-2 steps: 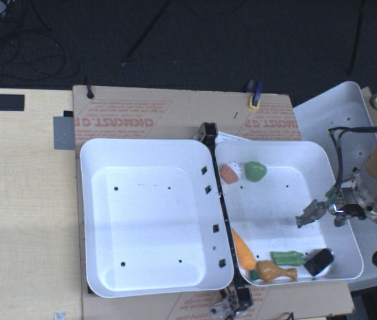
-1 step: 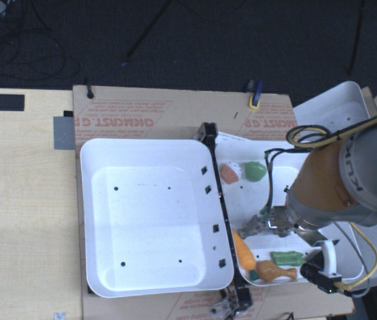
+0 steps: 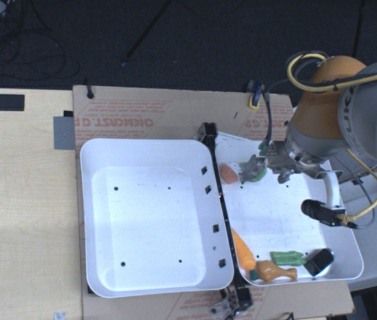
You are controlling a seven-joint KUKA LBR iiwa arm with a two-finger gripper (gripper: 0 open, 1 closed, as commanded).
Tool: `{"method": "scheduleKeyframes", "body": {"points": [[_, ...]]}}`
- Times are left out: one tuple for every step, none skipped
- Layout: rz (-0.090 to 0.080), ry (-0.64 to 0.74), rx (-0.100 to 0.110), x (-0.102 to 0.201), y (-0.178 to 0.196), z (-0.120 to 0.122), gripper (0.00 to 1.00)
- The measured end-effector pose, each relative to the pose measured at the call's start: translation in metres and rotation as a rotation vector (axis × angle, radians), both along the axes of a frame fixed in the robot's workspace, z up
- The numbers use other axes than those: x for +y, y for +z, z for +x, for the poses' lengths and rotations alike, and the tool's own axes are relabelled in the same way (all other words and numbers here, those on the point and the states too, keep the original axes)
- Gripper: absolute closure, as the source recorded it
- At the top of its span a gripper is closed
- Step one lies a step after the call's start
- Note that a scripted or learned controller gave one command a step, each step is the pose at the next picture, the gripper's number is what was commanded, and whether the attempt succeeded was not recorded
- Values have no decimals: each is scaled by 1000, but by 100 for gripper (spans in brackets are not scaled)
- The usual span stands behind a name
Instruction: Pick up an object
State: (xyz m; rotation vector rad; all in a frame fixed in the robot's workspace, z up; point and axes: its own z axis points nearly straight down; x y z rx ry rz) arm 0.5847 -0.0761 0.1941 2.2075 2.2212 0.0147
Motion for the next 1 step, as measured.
{"method": "scheduleKeyframes", "body": {"points": [[1, -3, 19, -2, 3, -6, 100]]}}
